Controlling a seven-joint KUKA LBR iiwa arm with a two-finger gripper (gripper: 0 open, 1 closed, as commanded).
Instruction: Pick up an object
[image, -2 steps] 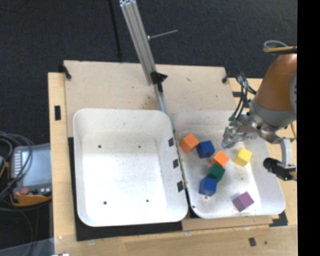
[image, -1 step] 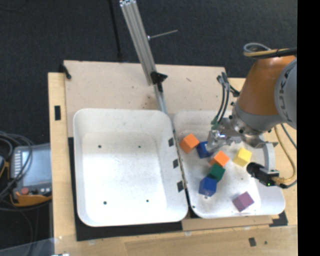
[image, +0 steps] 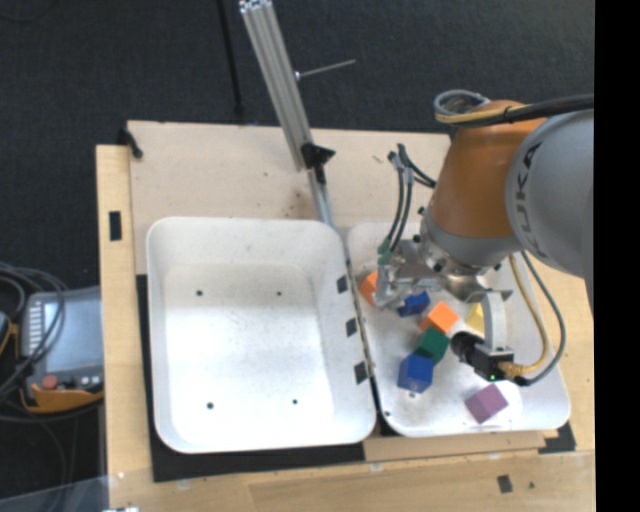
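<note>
The purple block lies nearest the camera, close to the front rim of the right bin, which serves here as the landmark. It sits alone on the bin floor, apart from the other pieces, with open space on all sides. Further back, toward the bin's middle, a blue block rests touching a green block, and an orange block sits just behind the green one. Another small blue piece and an orange piece lie near the bin's left wall, partly under the tool. Something yellow shows beside the orange block, too hidden to identify.

Over the back half of the bin hangs the gripper, low among the blocks; its state I cannot tell, as the wrist covers it. Above it rises the arm with its orange band.

By their look, these blocks are probably light, rigid, smooth-faced solids, likely to skid if pinched on an edge or corner. The purple block seems the easiest candidate: squeeze it across two opposite flat faces, squarely centred. The clustered blue and green pair would likely jam or tip a descending tool.
</note>
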